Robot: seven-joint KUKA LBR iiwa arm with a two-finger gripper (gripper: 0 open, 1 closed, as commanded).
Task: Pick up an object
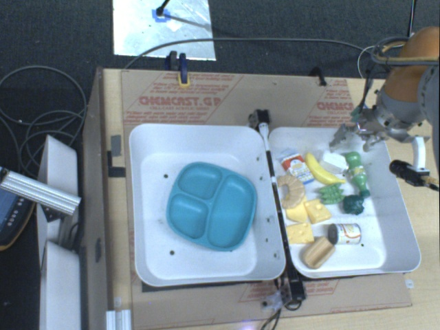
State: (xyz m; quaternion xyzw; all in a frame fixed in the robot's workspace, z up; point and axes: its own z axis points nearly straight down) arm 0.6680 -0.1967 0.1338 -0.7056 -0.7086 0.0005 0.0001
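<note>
Yellow plastic marks the banana [322, 170], which lies slantwise in the right bin [402, 215], near its far end. Around it toy foods are crowded: a red-and-white packet [294, 163] just to its left, a white block [335, 161] at its right, a green bottle [355, 168] beyond that, and green leafy pieces [342, 198] nearer the camera. A cracker [291, 191], yellow cheese wedges [306, 215], a small can [347, 233] on its side and a tan roll [317, 252] are spread toward the near end. None of these is seen lifted; all rest on the bin floor.

The tool [359, 135] is seen above the bin's far right corner, apart from the toys, with nothing visibly between its fingers; whether they are apart or together cannot be told. The grey arm [411, 95] with its orange band enters from the right.

In the left bin [155, 184] a blue divided plate [211, 205] is laid near the middle. Both bins are carried on a brown board [206, 95] on the tabletop, and cables [41, 122] trail at the left.
</note>
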